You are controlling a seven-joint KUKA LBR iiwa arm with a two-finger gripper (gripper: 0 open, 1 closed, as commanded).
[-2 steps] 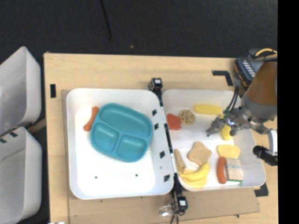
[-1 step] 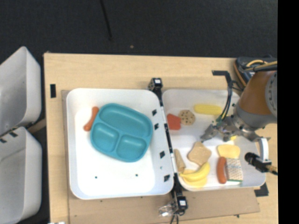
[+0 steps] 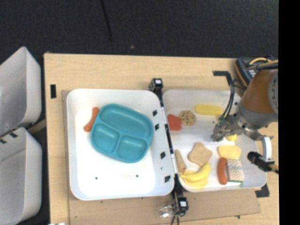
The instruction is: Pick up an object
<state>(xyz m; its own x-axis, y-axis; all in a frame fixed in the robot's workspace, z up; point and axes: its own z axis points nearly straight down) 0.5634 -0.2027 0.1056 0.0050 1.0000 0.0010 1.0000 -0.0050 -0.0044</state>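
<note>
The arm [image 3: 258, 97] is seen reaching in from the right, over the right-hand bin [image 3: 187, 96] on the pale wooden worktop [image 3: 117, 64]. Its pincer [image 3: 221, 131] is lowered among the toy foods, just left of a small yellow piece [image 3: 231, 137] and below a yellow corn-like item [image 3: 208, 109]. Whether the pincer is released or clenched cannot be told from this slant, and nothing is clearly seen gripped.

Around it, the goods are spread: a speckled cookie [image 3: 188, 117] beside a red piece [image 3: 174, 122] at the bin's left wall, a slice of bread [image 3: 200, 154] lower down, a banana [image 3: 198, 176] against the near rim, a yellow block [image 3: 229, 152] just right of the bread, and a red sausage [image 3: 222, 170] touching a speckled sponge-like slab [image 3: 235, 170].

In the left-hand bin [image 3: 117, 186], a blue divided tray [image 3: 122, 132] is laid, with an orange carrot-like stick [image 3: 91, 119] at its left edge.
</note>
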